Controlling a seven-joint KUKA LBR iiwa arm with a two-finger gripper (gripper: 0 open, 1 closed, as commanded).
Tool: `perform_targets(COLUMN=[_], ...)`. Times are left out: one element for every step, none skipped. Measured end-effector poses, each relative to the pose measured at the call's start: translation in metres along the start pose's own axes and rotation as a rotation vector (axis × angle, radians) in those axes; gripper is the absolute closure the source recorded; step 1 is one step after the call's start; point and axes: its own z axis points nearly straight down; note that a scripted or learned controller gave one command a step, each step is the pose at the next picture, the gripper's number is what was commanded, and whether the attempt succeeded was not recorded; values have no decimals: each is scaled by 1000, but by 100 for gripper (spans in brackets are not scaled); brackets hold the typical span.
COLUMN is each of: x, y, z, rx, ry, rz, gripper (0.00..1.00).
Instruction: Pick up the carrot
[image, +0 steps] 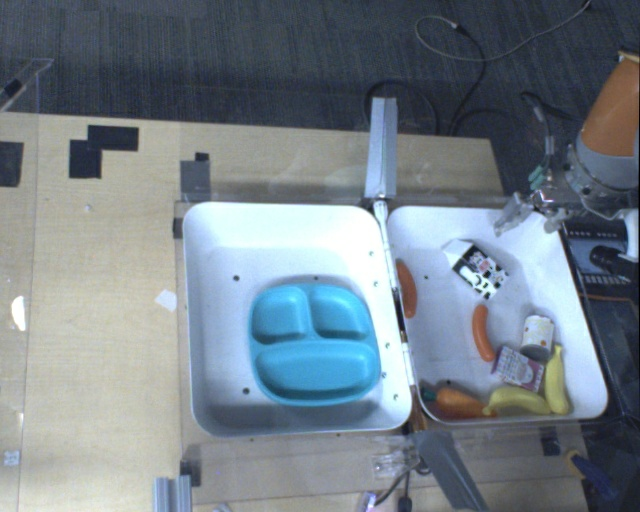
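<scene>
Camera view: 2 white bins sit side by side on a wooden bench. The left bin (205, 300) holds a blue tray (314, 342) with 3 compartments, lying flat near the bin's middle. The right bin (440, 225) holds the smaller items. The carrot (457, 402) lies along the bin's near wall toward its left corner, orange with a dark green end pointing left. Its right end is just beside a banana (518, 402), and a second banana (555, 380) stands nearly upright in the near right corner. A small packet (517, 367) rests against the bananas, with a small white cup (537, 331) just above it. 1 sausage (482, 331) lies mid-bin, another sausage (406, 287) runs along the left wall, and a black-and-white box (479, 270) sits toward the far side. The arm (612, 120) enters at upper right, its gripper (528, 205) above the bin's far right corner, well apart from the carrot; whether the gripper is open cannot be told, and nothing is seen in it.
</scene>
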Motion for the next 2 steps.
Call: perform_targets(x=[1, 62], y=[4, 7], z=[6, 35], rx=[-3, -3], ry=[-2, 0], rz=[-57, -366], gripper=[0, 0])
